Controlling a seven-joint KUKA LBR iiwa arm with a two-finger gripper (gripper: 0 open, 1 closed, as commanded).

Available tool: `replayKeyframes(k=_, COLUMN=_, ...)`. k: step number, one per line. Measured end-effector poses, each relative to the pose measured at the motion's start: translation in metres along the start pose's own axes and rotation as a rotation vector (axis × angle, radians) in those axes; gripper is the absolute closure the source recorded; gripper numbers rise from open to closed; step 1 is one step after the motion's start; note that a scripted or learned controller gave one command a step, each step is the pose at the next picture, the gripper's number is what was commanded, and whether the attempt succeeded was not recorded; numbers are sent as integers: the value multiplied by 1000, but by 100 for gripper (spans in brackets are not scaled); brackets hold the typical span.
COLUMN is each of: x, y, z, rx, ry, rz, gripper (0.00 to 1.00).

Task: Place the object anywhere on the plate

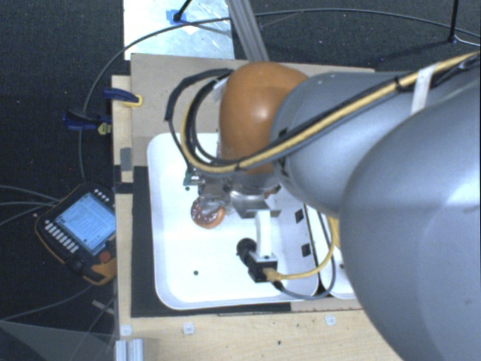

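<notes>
A small round brownish item [208, 213] with a pale rim lies low in the left white bin [169, 224], near its middle. My gripper [203, 194] hangs directly over it, its metal end meeting the item's upper edge. I cannot tell whether the round item is the plate or the object, or whether it is touched. The orange wrist band [252, 115] and the grey arm cover the bin's right side and nearly all of the right bin.
A teach pendant [79, 228] lies off the bench at the left. Blue and yellow clamps [113, 107] grip the board's left edge. Black and yellow cables [188, 126] loop off the wrist over the bin. A small dark speck [196, 272] sits on the bin floor.
</notes>
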State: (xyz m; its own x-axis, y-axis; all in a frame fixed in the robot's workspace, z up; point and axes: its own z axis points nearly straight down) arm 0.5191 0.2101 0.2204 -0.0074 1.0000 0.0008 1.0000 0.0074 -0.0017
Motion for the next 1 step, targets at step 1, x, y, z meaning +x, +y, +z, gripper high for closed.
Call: replayKeyframes(k=1, x=-1, y=0, z=-1, rx=-1, ry=0, rz=2, gripper=0)
